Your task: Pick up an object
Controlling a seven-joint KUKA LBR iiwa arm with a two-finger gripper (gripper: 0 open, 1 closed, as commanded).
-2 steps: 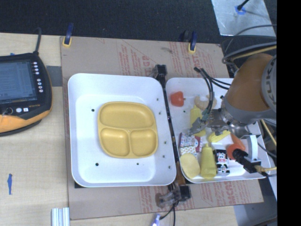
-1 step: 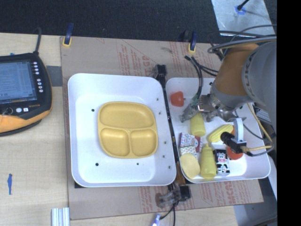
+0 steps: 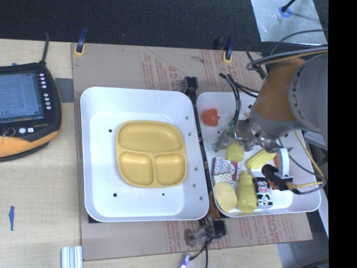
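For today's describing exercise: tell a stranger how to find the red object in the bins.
Find the right bin, the one crowded with small items under the arm. Look to its far left corner, beside the divider between the bins. The red object sits there alone, small and rounded, the sole red piece; the items nearer the camera are mostly yellow.

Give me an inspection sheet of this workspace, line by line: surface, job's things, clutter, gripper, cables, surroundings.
Surface: brown board on a pale wooden bench, bearing two white bins side by side.
Job's things: right bin holds a red piece, several yellow pieces, one at the near edge, a patterned packet and a black-and-white item.
Clutter: left bin holds a yellow divided tray.
Gripper: gripper low over the right bin among the items; cannot tell whether it grips anything.
Cables: black cables run along the arm; more wires at the bins' near edge.
Surroundings: control pendant at left, blue clamps at the board's far edge, dark floor beyond.
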